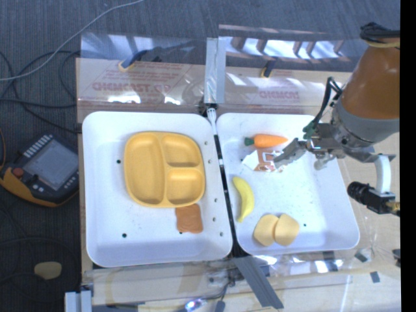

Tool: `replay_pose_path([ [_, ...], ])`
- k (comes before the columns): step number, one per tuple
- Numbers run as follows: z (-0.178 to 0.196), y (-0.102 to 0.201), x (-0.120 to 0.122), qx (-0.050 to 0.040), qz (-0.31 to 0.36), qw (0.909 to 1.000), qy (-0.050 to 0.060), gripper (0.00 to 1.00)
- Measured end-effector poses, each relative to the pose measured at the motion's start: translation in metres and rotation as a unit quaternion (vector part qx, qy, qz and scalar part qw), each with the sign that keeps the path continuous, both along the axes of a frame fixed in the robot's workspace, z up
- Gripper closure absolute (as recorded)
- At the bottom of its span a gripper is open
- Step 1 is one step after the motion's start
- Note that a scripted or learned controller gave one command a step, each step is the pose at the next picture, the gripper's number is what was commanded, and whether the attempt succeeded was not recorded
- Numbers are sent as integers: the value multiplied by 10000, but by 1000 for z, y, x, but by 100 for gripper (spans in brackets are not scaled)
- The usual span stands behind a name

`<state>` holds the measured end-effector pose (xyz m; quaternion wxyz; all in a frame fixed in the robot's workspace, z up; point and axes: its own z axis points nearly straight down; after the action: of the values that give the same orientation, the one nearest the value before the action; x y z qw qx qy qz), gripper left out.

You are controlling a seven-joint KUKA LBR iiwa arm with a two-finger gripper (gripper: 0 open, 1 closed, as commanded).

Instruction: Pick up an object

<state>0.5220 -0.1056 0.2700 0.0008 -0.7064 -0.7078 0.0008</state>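
My gripper [281,156] hangs low over the upper middle of the right bin [338,194], reaching in from the right. Its tip is right beside a small white and orange-brown object [262,162]; I cannot see whether they touch. An orange carrot [266,140] with a green end lies just above that object. A yellow banana [244,197] lies near the bin's left wall. A pale yellow food piece, split in two halves [276,229], rests near the front edge.
The left bin [104,194] holds a yellow divided plate [164,168] and a brown toast-like slice [189,219] below it. The grey arm with its orange band [377,77] stands over the right bin's far right corner. A handheld pendant [40,168] lies off the bench to the left.
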Motion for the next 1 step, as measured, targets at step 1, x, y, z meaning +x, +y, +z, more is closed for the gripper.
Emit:
replay_pose_path([
  [1,-146,9,36,8,939,9956,1,0],
])
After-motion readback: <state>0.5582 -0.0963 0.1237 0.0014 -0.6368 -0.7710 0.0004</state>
